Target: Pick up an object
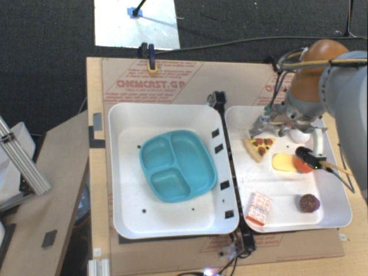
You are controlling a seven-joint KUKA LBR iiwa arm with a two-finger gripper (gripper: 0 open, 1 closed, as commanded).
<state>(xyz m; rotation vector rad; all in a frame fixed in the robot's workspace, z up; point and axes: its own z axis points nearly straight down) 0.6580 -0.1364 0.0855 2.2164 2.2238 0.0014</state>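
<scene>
Left bin [123, 154]: divided tray [177, 165] in the middle. Right bin [339, 211]: pizza slice [259, 146] at back, packet [259, 208] front-left, ball [309, 203] front-right.

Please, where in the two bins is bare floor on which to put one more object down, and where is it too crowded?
Left bin: bare strips all around the teal divided plate. Right bin: a free patch between the pizza slice, the red-and-white packet and the dark ball. Crowded at the far end under the gripper, near the yellow piece.

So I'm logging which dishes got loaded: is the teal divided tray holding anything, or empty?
Empty. The teal tray lies flat in the left bin, all three compartments showing bare teal.
</scene>
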